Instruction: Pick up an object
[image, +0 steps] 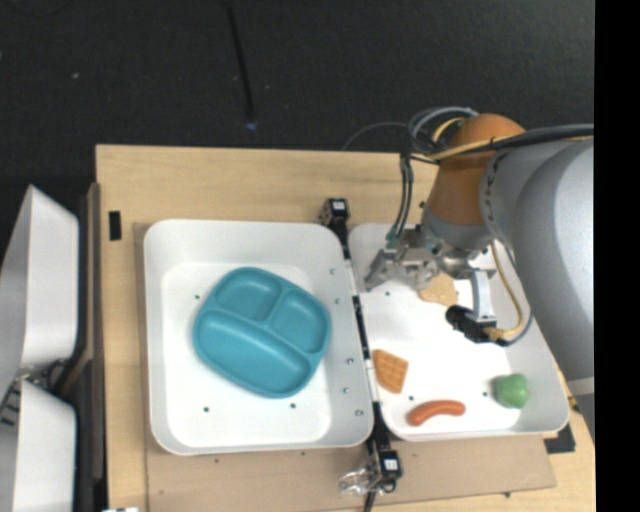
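Hand (403, 268) low over right bin (440, 425)

Matt pale wood seen in the bench (250, 165), smooth white plastic in both bins (160, 300), glossy teal plastic in the divided plate (262, 330) within the left bin.

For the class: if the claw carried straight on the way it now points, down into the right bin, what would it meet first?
Probably the tan piece just under the claw, else the right bin floor; depth is unclear from above.
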